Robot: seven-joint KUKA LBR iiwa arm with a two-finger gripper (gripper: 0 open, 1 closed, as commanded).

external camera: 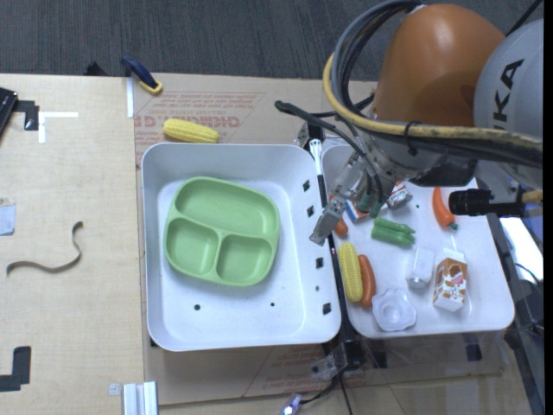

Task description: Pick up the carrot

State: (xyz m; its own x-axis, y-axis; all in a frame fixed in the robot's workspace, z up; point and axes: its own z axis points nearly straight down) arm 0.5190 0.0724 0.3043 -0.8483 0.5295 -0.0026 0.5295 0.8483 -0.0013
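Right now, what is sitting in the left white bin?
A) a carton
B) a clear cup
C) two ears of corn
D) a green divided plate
D: the green divided plate lies in the left bin, while the carton and clear cup sit in the right bin.

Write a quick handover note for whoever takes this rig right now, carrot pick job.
Gripper: low over the left edge of the right bin, whether open or shut cannot be told; nothing seen held.
Carrot: lying in the right bin near its far right side, well apart from the gripper.
Left bin: holds the green divided plate.
Done: nothing yet; the carrot is not picked.
Left: move right to the carrot, grasp, lift.
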